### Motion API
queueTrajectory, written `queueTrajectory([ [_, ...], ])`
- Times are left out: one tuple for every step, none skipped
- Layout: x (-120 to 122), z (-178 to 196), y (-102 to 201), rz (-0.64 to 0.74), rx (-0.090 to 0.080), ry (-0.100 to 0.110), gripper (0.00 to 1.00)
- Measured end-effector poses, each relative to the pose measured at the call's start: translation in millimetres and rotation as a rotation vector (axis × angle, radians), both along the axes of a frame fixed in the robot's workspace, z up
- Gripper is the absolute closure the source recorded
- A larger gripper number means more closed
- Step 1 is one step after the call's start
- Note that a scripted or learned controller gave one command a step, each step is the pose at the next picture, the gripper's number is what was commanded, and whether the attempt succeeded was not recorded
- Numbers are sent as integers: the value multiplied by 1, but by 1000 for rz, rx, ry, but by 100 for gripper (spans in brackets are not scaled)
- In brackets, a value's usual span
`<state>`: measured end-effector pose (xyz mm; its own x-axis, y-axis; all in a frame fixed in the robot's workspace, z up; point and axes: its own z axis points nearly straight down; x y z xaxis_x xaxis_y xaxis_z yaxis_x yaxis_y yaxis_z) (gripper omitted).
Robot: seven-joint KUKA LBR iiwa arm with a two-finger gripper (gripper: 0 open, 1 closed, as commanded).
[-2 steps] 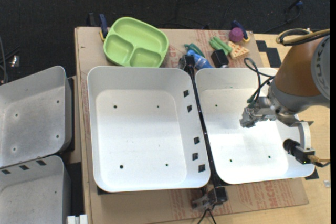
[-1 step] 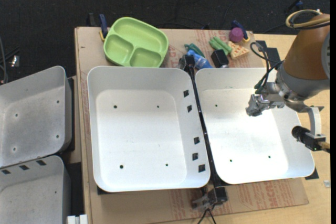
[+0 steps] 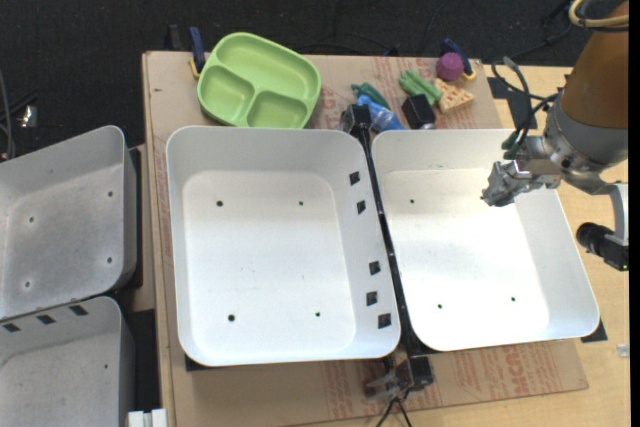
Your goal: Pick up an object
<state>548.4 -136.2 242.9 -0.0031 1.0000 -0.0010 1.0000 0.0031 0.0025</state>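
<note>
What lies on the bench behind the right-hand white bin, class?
Behind the right bin lies a cluster of small toys: a purple ball, green pieces, a blue item and a black block. The bin's rim covers part of the blue item.

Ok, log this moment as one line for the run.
claw: over right bin | toys: on bench behind bins, beside green plate | pick: not yet done

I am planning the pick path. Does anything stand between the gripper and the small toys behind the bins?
Only the right bin's far rim lies between the gripper and the toys; nothing taller is visible there.
</note>
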Motion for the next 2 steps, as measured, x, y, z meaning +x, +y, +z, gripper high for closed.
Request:
queueTrajectory([
  [7, -12, 53, 3, 2, 3, 100],
  [1, -7, 102, 2, 2, 4, 100],
])
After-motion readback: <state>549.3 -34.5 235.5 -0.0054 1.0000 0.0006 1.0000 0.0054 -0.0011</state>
